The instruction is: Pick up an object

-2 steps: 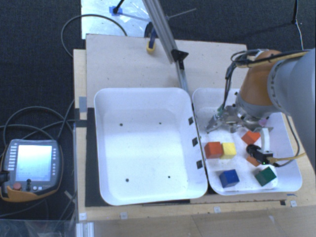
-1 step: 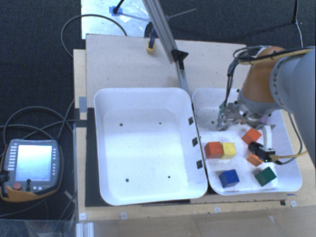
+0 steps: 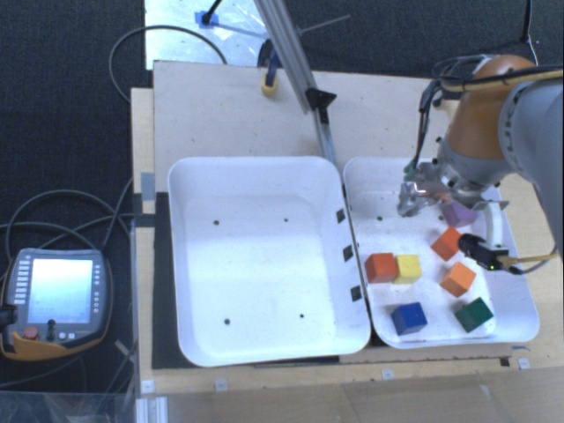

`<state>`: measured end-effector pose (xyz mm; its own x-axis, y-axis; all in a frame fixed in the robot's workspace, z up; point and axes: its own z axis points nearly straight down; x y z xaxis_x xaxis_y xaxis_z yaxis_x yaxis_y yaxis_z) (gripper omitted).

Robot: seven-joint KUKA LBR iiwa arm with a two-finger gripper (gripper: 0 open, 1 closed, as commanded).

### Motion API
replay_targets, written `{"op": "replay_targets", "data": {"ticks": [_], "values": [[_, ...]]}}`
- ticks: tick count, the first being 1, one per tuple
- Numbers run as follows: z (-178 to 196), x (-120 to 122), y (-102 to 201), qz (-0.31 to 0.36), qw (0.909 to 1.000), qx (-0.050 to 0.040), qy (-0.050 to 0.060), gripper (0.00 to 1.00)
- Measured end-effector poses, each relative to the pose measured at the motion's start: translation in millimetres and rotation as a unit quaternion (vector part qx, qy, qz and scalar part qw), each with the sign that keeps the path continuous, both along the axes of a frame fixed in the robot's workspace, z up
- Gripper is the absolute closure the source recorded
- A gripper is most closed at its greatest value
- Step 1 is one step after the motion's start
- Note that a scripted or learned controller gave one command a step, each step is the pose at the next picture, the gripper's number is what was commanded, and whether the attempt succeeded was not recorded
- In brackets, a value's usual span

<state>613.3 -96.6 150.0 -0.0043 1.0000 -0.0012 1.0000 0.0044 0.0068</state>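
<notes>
Two shallow white bins sat side by side on the bench — the left bin [image 3: 256, 254] bare-floored, the right bin [image 3: 520, 324] holding every block. The grey arm [image 3: 529, 122] with its orange band reached over the right bin's far end, and its gripper [image 3: 412, 196] hung low near that bin's far-left corner; whether anything sat in the claw could not be told. Against the right bin's middle lay an orange-red block [image 3: 381, 267] touching a yellow block [image 3: 408, 267]. Nearer the arm were a purple block [image 3: 458, 212], partly hidden, and two orange blocks [image 3: 447, 242] [image 3: 458, 278]. Along the near edge sat a blue block [image 3: 409, 317] and a green block [image 3: 474, 314].
</notes>
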Motion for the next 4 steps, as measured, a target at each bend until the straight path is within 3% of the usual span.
{"op": "replay_targets", "data": {"ticks": [1, 2, 4], "values": [[54.6, 1.8, -0.2, 0.0, 1.0, 0.0, 0.0, 1.0], [69.4, -29.0, 45.7, 0.003, 1.0, 0.0018, 0.003, 1.0], [59.6, -74.6, 135.9, 0.003, 1.0, 0.0017, 0.004, 1.0]]}}
